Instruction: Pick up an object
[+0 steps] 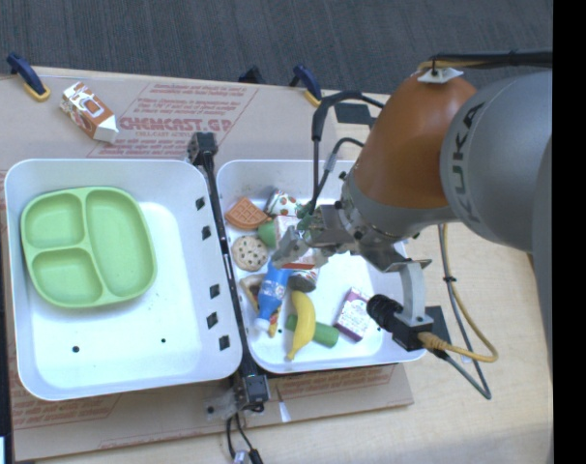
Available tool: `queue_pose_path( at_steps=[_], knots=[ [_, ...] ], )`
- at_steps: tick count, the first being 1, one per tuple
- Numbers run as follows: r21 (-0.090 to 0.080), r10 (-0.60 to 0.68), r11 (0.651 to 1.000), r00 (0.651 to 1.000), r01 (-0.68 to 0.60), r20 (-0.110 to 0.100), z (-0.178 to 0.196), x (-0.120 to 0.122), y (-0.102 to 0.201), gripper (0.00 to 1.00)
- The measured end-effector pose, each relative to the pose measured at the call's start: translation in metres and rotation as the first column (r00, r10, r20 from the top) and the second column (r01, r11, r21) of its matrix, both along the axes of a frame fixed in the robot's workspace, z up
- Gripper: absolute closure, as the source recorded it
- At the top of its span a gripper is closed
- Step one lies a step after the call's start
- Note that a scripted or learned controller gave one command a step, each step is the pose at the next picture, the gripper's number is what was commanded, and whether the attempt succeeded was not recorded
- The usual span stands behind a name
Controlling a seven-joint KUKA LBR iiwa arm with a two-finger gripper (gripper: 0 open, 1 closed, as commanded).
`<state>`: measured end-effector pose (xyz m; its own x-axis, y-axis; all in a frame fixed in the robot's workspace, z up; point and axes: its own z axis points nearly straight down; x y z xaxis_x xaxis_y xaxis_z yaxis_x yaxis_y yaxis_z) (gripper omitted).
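Cardboard covers the bench under two white bins. Right of centre, the right bin (395, 351) holds the clutter: a blue bottle (272, 293), a banana (301, 323) lying lengthwise just right of it, and a cookie (248, 252). Directly above this pile hangs the gripper (295, 246); whether it grips anything, I cannot tell. At left, a green divided plate (87, 246) sits apart.
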<state>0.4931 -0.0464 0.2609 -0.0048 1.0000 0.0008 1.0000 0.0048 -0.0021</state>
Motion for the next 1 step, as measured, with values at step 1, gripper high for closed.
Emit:
queue_pose_path(
  at_steps=[1],
  knots=[
    [0.0, 0.005, 1.0, 1.0, -0.005, 0.0, 0.0101, 0.0005, 0.0001, 1.0]
  ],
)
